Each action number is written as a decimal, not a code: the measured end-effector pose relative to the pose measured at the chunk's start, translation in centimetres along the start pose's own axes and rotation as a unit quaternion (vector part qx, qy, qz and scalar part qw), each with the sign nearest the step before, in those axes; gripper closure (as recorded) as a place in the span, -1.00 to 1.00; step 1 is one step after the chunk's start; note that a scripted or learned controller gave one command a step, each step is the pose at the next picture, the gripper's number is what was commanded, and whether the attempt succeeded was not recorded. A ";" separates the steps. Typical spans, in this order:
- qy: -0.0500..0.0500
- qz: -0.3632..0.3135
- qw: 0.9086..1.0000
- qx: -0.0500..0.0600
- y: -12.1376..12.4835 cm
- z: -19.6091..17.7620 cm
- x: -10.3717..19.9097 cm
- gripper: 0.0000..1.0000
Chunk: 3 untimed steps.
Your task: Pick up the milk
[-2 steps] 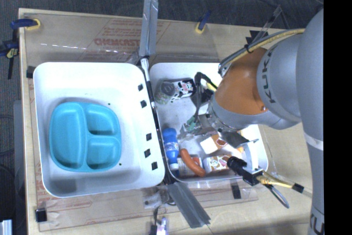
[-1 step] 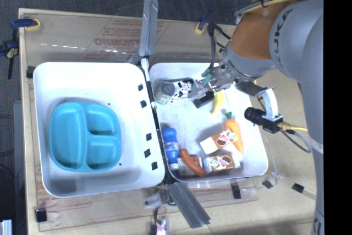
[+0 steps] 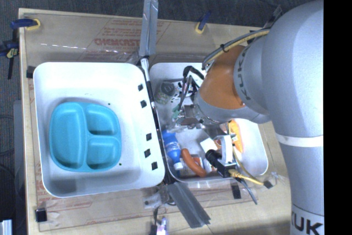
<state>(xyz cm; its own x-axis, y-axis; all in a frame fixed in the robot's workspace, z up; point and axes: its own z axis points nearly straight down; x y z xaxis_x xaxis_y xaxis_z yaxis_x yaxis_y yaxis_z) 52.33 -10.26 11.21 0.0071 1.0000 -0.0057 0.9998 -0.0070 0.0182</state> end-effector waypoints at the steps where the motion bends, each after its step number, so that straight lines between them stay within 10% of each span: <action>1: -0.004 0.004 1.000 0.002 -0.3 0.3 -0.6 -1.00; 2: 0.001 0.063 0.998 0.010 0.1 2.0 -1.9 -1.00; 3: 0.003 -0.013 1.000 0.010 7.1 -5.3 -2.3 -1.00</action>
